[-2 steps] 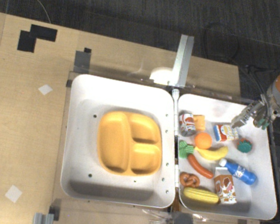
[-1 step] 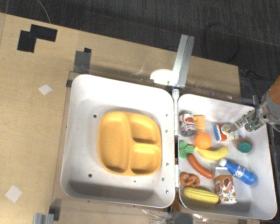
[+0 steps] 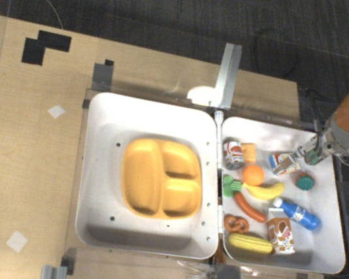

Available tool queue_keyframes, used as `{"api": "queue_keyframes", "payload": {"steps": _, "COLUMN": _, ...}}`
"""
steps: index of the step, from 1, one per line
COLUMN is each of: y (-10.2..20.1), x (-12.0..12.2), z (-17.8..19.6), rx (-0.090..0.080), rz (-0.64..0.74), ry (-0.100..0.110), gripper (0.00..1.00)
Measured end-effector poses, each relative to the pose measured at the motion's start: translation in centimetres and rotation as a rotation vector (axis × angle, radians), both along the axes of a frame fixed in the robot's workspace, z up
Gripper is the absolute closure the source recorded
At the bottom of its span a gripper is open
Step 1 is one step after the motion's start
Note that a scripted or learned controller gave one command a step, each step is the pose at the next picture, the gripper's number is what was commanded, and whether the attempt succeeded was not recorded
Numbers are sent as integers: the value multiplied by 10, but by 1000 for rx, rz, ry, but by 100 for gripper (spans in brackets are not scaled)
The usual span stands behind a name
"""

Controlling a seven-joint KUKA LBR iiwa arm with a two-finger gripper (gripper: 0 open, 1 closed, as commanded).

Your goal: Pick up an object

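Here the gripper (image 3: 297,161) is lowered over a small orange-and-white object (image 3: 278,162) in the right bin (image 3: 337,219), finger state not discernible, nothing lifted yet, so the grasp remains undone.

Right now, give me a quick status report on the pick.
Gripper low in right white bin, at small orange-and-white pack. No grasp confirmed. Teal round toy and orange ball crowd close.
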State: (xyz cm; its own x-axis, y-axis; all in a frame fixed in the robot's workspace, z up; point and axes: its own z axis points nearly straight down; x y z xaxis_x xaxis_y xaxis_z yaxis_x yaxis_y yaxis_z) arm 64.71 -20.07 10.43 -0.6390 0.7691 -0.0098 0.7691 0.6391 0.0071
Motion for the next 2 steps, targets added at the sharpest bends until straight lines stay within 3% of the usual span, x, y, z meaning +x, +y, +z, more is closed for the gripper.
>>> {"api": "queue_keyframes", "payload": {"steps": 1, "y": -5, "x": -15, "z": -4, "rx": -11, "rz": 147, "ry": -25, "gripper": 0}}
{"api": "queue_keyframes", "payload": {"steps": 2, "y": -5, "x": -15, "z": -4, "rx": -11, "rz": 148, "ry": -25, "gripper": 0}}
